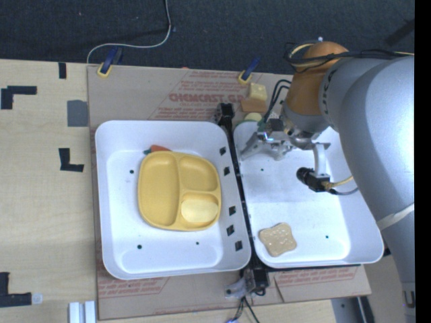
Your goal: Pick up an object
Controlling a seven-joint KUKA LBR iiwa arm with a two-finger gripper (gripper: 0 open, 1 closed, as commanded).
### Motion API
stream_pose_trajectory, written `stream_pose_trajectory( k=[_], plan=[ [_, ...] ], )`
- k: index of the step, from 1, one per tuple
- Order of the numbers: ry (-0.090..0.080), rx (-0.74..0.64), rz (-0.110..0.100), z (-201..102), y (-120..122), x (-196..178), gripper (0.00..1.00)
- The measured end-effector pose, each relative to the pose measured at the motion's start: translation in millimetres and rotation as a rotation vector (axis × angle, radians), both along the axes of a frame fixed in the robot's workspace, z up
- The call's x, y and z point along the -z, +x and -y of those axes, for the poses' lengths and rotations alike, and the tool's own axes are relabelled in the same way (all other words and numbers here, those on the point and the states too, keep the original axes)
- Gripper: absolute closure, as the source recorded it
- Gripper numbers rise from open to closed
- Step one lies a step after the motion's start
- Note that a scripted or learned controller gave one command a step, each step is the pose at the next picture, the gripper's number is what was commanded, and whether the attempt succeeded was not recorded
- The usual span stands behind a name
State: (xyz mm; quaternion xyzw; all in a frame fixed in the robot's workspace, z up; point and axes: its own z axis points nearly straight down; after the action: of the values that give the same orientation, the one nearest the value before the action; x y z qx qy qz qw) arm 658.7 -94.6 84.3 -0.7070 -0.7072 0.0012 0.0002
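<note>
Red print runs across the brown cardboard sheet (pixel 195 89) under both bins; the largest word, upside down along its far edge, looks like "CHEMCAST", though the smaller lines around it are too fine to read. Blue and yellow clamps (pixel 108 62) pin that far edge.

The left bin (pixel 111 180) holds a yellow divided tray (pixel 178 188), lying flat near the bin's middle, with three compartments. A pale yellow rounded piece (pixel 200 209) sits in the small compartment on the side nearest the black divider (pixel 234 194) between the bins. A sliver of orange and green (pixel 159 149) peeks out from under the tray's far rim; what it is cannot be told.

The right bin (pixel 350 244) holds a tan, waffle-like square (pixel 278 239) close to its near edge, just beside the divider and lying apart from everything else. Beyond the bin's far rim, near the divider's far end, a tan block (pixel 254 98) and a pale round thing (pixel 252 117) rest on the cardboard.

The gripper (pixel 273 140) hangs over the far part of the right bin, well apart from the square; whether it is spread or closed cannot be told from here
</note>
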Motion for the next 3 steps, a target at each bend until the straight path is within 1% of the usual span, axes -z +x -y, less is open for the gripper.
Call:
stream_pose_trajectory(
  k=[1, 2, 3],
  plan=[
    [0.0, 0.0, 0.001, -0.2, -15.0, -0.4, 0.0],
    [-0.002, -0.003, -0.006, 0.7, 8.6, 0.4, 0.0],
    [0.0, -0.001, -0.001, 3.4, 8.9, 0.2, 0.0]
  ],
)
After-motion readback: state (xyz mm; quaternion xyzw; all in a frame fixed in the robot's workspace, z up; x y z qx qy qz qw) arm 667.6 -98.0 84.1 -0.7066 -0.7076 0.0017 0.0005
